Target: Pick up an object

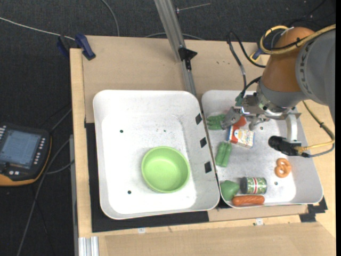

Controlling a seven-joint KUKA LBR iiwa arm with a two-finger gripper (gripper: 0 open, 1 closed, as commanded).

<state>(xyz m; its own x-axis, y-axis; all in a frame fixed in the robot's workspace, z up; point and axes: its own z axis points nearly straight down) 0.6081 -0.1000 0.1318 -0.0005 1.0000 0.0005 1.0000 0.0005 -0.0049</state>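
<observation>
Approach step: gripper (244, 120) poised above small carton (242, 137). Jaw opening cannot be told; next, descend and close on it

The grey arm (319, 63) reaches in from the right edge of the camera view, its thick link slanting down and to the left. An orange band (282, 63) wraps the arm just above the wrist. Below the band the wrist points downward, and the tool (246, 120) hangs low at its end, seen almost from above.
</observation>
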